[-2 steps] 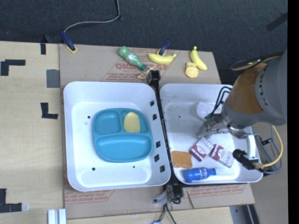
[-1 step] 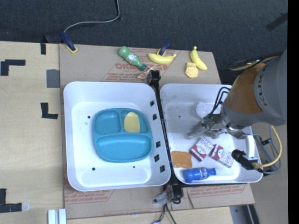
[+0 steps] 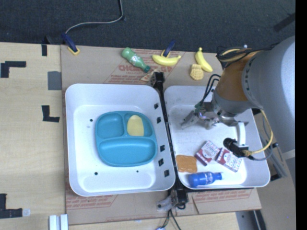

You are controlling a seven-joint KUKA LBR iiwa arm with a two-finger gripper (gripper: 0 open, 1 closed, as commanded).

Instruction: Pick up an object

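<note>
Two-finger gripper (image 3: 192, 119) is seen over the right white plastic bin (image 3: 178, 99), fingers parted, gripping nothing. Red-white printed packets (image 3: 218, 155), text unreadable, and blue plastic bottle (image 3: 204, 178) lie nearer that bin's front edge.

Even overhead light, soft shadows, slightly soft focus, mild glare on the white bins (image 3: 76, 99).

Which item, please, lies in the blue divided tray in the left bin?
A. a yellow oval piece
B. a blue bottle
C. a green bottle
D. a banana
A: a yellow oval piece sits in the upper right compartment of the blue divided tray, while the blue bottle lies in the right bin.
</note>
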